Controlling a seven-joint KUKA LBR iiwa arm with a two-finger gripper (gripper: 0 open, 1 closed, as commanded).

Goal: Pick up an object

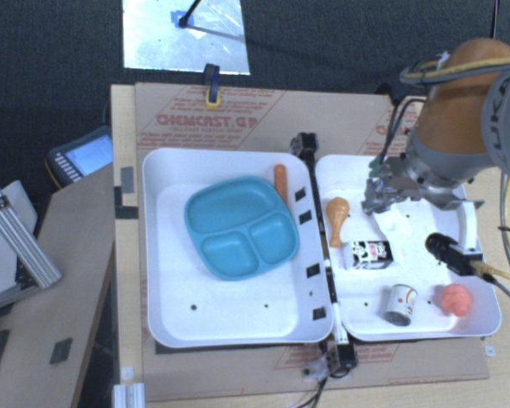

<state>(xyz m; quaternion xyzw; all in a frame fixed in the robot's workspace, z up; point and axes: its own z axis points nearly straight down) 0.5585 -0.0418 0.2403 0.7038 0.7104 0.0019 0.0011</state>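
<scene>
**Gripper low in the right bin**

We see the gripper [376, 195] at the upper part of the right bin [484, 317]; we cannot tell how its fingers stand. Just left lies one drumstick [337, 218]. Below: one small carton [371, 253], one can [399, 303], one pink ball [456, 299]. The left bin [166, 313] holds one blue plate [240, 226] and one carrot [280, 181].
</scene>
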